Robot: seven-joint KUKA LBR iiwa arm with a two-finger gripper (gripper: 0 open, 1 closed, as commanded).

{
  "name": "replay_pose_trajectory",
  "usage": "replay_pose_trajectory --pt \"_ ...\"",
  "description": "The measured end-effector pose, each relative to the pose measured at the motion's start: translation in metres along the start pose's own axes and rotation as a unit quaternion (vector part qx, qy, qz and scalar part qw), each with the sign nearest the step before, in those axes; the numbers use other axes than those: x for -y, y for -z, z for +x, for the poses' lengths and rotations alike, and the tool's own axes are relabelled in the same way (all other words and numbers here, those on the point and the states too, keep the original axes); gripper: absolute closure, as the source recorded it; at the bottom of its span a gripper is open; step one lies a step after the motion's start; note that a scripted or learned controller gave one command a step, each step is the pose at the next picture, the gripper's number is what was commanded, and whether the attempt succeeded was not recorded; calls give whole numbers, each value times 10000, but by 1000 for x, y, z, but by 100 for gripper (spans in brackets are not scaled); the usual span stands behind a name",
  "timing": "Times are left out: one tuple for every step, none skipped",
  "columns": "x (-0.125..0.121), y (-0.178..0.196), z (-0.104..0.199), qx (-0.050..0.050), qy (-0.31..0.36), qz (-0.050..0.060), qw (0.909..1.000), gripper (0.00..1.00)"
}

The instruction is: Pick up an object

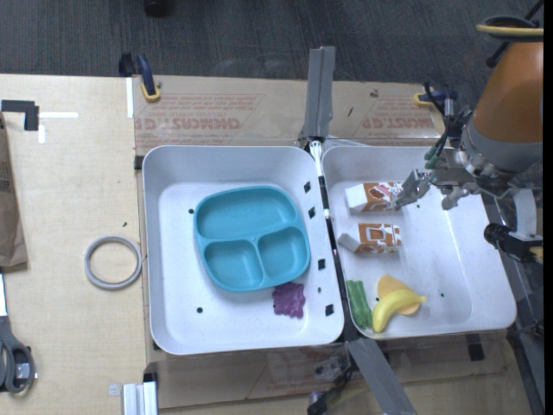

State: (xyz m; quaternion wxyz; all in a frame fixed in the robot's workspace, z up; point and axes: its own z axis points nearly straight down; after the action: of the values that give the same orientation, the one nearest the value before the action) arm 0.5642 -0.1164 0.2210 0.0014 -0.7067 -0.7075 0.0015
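Looks like the approach step: the hand (pixel 421 184), fingers spread and pinching nothing, hangs right of centre just beside the upper small carton (pixel 373 196) in the right bin (pixel 484 271), so next it needs to drop and squeeze.

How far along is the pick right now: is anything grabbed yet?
Done: the gripper has reached the right bin, beside the upper carton. In hand: nothing visible between its fingers. Left: closing on an object and lifting; the lower carton, banana and green item lie untouched.
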Motion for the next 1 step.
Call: replay_pose_trajectory --pt "-23 -98 23 5 348 -27 9994 0"
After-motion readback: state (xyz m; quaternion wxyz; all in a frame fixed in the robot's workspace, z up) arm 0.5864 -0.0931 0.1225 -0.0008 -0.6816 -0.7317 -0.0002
